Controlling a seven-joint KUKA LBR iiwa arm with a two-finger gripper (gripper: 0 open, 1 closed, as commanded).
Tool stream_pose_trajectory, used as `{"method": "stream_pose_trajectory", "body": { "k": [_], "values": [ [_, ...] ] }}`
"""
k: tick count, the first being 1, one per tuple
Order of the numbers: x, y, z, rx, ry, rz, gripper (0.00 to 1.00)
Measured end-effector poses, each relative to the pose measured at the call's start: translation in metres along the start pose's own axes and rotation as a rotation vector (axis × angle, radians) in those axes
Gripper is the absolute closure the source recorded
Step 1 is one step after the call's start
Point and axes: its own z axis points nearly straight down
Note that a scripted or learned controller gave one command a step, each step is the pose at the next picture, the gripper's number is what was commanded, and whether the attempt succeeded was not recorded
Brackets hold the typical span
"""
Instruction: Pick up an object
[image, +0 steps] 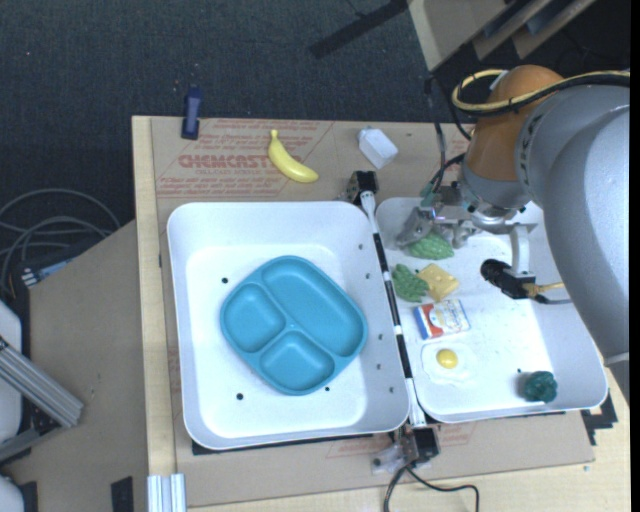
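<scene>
The gripper (440, 222) is low in the right bin (570, 345), at its twelve o'clock end, right above a green leaf-shaped toy (433, 245). Whether its fingers are apart or together I cannot tell. This looks like the grasp step; next comes closing on the toy and lifting. The left bin (200, 330) holds a blue divided plate (290, 323).

your arm (585, 170) is a bulky, smooth grey casing with an orange band (505, 125) above the wrist. a yellow-and-black cable (480, 88) loops beside that band. the end effector (440, 222) is small, metallic grey.
</scene>
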Motion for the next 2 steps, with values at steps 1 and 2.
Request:
{"method": "stream_pose_trajectory", "body": {
  "k": [1,2],
  "values": [
    [0.0,0.001,-0.011,-0.003,-0.002,-0.001,1.0],
    [0.032,-0.064,-0.101,0.002,0.001,0.0,1.0]
  ]
}}
